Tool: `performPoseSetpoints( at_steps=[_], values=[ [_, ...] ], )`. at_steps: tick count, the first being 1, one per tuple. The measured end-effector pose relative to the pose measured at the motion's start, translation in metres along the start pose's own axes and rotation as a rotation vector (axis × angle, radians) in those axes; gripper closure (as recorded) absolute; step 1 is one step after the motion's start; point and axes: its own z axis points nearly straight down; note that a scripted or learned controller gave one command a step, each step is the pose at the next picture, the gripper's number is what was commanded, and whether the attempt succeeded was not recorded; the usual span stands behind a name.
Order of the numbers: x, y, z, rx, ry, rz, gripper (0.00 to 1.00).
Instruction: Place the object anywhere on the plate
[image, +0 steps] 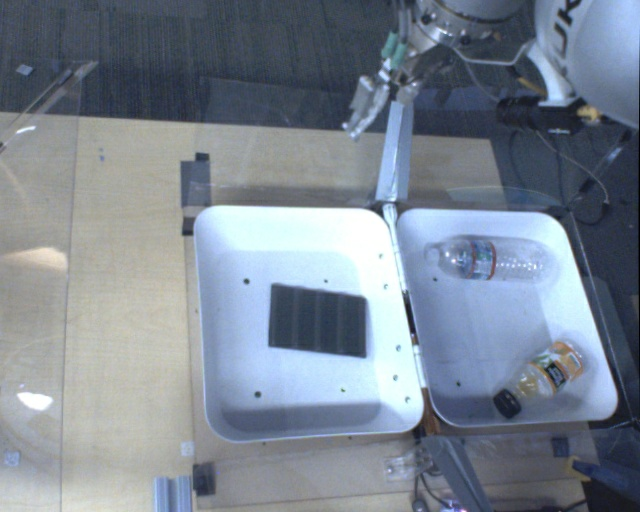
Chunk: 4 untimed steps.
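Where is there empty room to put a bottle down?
The dark ribbed rectangular plate in the left white bin is bare, with white floor all around it. The right white bin is busier: a clear plastic bottle at the back, an orange juice bottle in front.

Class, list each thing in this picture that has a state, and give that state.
Clear bottle: on its side, right bin.
Juice bottle: on its side, capped, right bin's near corner.
Dark plate: flat in left bin, nothing on it.
Gripper: raised beyond the bins, holding nothing.
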Motion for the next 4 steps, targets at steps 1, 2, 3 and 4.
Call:
performPoseSetpoints(
  at_steps=[1,2,3,4],
  values=[
    [0.0,0.0,0.0,0.0,0.0,0.0,0.0],
    [0.0,0.0,0.0,0.0,0.0,0.0,0.0],
    [0.014,0.009,0.105,0.003,0.002,-0.14,0.0],
    [0.053,0.034,0.043,-0.001,0.001,-0.257,0.0]
  ],
)
